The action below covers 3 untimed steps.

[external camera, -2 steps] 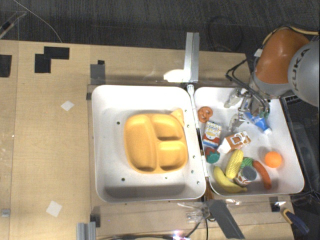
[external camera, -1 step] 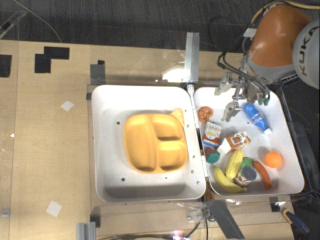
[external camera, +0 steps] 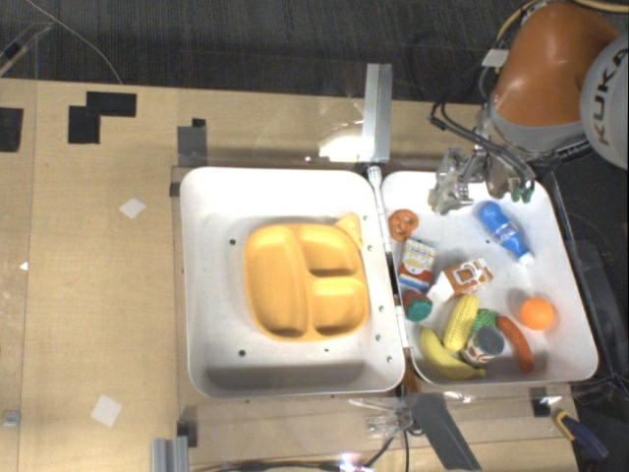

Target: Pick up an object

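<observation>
Camera view shows you the arm coming in from the top right, bent down over the far end of the right bin. Its gripper hangs near the bin's back wall, just beside a blue bottle. You cannot tell how the claw is set; it looks like a blur of grey metal. Nothing shows between its tips. Toys fill the right bin: a round orange, a curved banana, bumpy corn, a small carton. A smooth yellow tray lies in the left bin.
</observation>
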Motion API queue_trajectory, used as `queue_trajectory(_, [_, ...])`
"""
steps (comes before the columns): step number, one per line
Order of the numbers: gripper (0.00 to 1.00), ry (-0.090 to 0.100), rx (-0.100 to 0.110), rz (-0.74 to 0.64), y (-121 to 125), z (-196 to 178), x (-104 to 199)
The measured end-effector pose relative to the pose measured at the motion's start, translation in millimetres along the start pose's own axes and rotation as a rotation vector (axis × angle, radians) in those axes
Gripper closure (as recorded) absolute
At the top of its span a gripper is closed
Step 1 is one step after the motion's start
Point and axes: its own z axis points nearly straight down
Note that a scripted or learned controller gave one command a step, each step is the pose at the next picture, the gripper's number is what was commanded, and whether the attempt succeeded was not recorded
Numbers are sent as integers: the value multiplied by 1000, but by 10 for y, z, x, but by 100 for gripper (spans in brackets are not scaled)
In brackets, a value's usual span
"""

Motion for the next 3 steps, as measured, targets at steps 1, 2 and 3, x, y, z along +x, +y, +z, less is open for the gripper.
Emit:
queue_trajectory(1, [100, 16, -2, -309, -962, 1057, -116])
queue_trajectory(2, [100, 11, -1, -79, -486, 1136, -168])
queue_trajectory(3, [100, 11, 0, -420, -1333, 835, -108])
